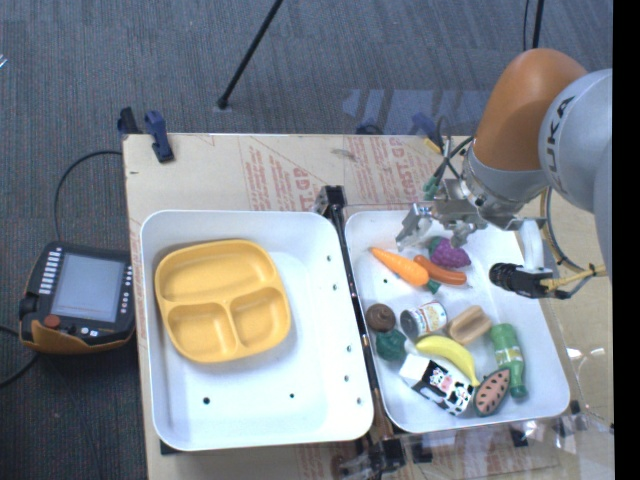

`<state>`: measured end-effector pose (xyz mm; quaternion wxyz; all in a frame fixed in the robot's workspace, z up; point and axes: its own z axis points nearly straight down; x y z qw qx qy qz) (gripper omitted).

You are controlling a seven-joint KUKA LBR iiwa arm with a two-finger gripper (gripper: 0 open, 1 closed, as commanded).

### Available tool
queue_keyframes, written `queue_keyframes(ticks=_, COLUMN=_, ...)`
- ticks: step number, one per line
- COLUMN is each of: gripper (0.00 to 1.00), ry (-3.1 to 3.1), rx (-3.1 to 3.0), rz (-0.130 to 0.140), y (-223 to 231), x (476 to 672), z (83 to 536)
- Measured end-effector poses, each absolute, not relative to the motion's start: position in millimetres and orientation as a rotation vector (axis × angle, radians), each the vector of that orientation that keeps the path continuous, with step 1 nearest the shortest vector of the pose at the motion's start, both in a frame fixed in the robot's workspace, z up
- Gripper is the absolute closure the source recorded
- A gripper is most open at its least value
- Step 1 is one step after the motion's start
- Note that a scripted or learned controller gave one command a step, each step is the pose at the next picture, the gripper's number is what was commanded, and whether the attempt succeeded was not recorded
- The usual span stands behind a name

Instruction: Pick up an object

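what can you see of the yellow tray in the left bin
The yellow tray looks like smooth plastic, rounded at the corners, with three compartments: one long one along its far side and two smaller ones nearer the camera. It lies flat, slightly turned, on the floor of the left bin, toward its far left part.

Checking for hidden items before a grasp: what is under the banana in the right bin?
The banana lies across the top edge of a black-and-white cow-print carton, next to a tin can. Whatever lies directly beneath the banana's middle is covered and cannot be seen.
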<state>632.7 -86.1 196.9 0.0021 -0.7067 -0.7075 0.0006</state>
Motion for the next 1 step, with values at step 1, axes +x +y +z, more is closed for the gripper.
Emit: queue_keyframes(ticks=1, gripper=0.0, ry=-2.077, rx=-2.351, rz=0.003, y=-91.2, x=630.3, z=86.3)
